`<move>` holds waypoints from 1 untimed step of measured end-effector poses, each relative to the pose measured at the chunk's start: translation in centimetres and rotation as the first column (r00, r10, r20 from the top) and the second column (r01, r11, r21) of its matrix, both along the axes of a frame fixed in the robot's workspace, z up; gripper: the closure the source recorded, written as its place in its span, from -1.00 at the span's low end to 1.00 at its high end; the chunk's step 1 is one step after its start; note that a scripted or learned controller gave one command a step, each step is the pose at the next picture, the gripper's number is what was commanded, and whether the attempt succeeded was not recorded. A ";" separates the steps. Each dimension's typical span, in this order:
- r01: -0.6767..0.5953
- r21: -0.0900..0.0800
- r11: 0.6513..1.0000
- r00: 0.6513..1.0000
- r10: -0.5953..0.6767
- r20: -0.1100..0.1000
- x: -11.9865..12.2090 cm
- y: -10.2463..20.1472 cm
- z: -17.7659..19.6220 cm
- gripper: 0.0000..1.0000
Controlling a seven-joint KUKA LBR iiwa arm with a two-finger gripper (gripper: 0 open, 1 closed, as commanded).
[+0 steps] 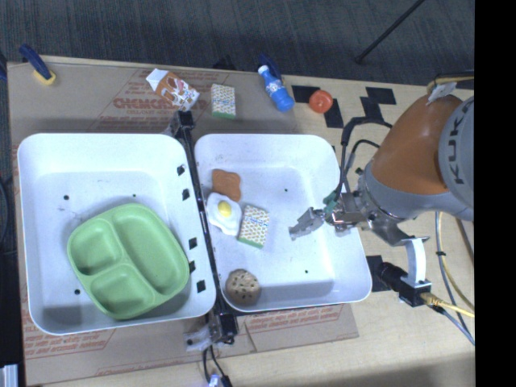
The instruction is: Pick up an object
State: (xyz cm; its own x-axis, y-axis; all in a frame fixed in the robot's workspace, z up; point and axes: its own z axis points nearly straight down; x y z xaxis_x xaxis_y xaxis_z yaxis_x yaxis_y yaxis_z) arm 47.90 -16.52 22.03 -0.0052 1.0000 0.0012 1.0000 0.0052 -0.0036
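Note:
In the right bin [278,147] lie a brown toast piece [227,184], a fried egg [223,214], a small patterned packet [255,225] and a cookie [242,285]. My gripper [304,223] hangs over the right half of this bin, about 60 pixels to the right of the packet. Nothing shows between its fingers, and I cannot make out how far apart they stand. The grey arm with its orange band [415,151] reaches in from the right.
The left bin [48,156] holds a green divided plate [127,259]. Behind the bins on the cardboard lie a snack bag [172,89], a small box [223,100], a blue bottle [276,89] and an orange cap [321,100]. Cables run at the right.

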 end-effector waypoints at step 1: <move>-0.003 0.001 1.000 1.000 0.003 -0.001 -0.3 4.4 -12.9 -1.00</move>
State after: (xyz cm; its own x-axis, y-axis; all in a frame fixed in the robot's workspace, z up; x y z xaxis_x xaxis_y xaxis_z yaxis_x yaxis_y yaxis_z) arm 47.55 -12.10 9.10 -0.0079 1.0000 0.0019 1.0000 0.0079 -0.0050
